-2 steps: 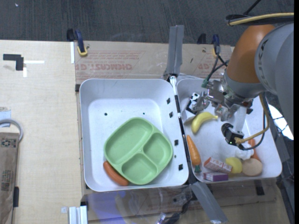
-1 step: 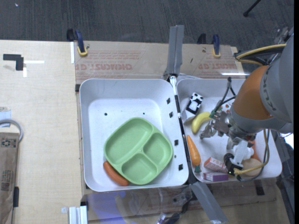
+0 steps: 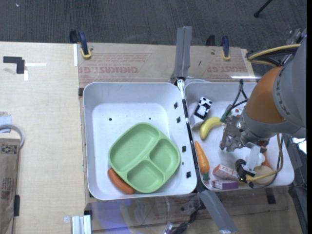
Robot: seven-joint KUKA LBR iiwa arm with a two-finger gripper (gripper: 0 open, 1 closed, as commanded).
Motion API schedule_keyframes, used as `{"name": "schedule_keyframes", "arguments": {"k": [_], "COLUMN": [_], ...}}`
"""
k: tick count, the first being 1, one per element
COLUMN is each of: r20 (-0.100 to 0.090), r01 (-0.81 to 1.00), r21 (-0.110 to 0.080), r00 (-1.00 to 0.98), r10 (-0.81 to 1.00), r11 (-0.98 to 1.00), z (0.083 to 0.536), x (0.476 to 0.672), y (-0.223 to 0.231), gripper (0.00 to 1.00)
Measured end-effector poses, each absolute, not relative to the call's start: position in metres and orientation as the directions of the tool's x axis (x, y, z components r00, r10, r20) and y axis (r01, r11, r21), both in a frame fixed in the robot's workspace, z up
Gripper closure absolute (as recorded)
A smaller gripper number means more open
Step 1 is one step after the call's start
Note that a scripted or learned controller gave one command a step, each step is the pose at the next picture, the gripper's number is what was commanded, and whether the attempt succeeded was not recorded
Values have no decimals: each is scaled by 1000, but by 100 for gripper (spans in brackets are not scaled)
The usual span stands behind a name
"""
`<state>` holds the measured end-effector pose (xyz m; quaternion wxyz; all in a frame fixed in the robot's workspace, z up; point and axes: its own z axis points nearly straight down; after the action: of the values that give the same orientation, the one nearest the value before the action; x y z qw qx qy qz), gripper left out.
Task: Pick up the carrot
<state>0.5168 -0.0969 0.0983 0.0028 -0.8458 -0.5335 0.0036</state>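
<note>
The desk carries two white bins, and I take the right bin as the landmark for everything else. The left bin sits directly against the right bin's left wall and holds a green divided plate with a sausage-like thing tucked under the plate's lower-left edge, far from the job at hand. The arm reaches in over the right bin from its right side, orange band above the wrist, and its end effector hangs low over the middle of that bin; whether it is parted or closed cannot be told from this angle, and nothing is visibly held. The carrot lies on the floor of the right bin, hard along its left wall, pointing roughly from top to bottom, so the pick looks not yet done: the approach and the grasp are both left. A banana lies just above the carrot, nearer the bin's middle, with a black-and-white toy above that, and small boxes sit near the bin's lower edge, just right of the carrot's lower end. Room is tight, I judge: the wall crowds one side of the carrot, leaving open floor chiefly on the side toward the bin's middle.
</note>
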Motion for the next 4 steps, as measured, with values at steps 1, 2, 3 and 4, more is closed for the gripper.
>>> {"name": "schedule_keyframes", "arguments": {"k": [1, 2, 3, 4], "r20": [-2, -5, -6, -4], "r01": [942, 630, 544, 282], "r21": [-3, 0, -1, 1], "r00": [335, 776, 839, 959], "r10": [942, 630, 544, 282], "r11": [-335, -776, -839, -959], "z": [191, 237, 218, 179], "x": [523, 525, 502, 498], "y": [-14, 57, 93, 165], "gripper": [100, 100, 100, 100]}}
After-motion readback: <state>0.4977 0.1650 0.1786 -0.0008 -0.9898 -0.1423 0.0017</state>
